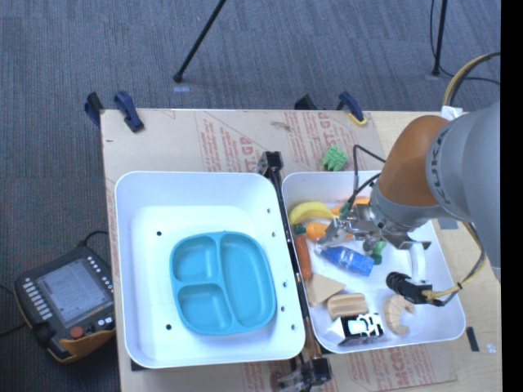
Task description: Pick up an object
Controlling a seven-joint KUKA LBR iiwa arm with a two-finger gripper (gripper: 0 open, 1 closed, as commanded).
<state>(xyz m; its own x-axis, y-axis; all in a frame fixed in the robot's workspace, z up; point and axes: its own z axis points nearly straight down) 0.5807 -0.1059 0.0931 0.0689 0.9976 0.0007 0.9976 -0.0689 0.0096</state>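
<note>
The right bin (445,268) holds several objects. A blue bottle (347,260) lies near its middle, with a yellow banana (310,212) and an orange carrot (304,256) to its left. Toward the front are a tan wedge (325,287), a bread loaf (346,304), a black-and-white item (360,327) and a pale pastry (398,314). My gripper (353,232) hangs low over the bin, just behind the blue bottle and right of the banana. The wrist hides whatever lies right under it.
The left bin (139,219) holds a blue divided plate (222,282). A green block (334,158) sits on the bench behind the right bin. Blue clamps (128,109) grip the bench's far edge. A pendant (65,300) lies on the floor at the left.
</note>
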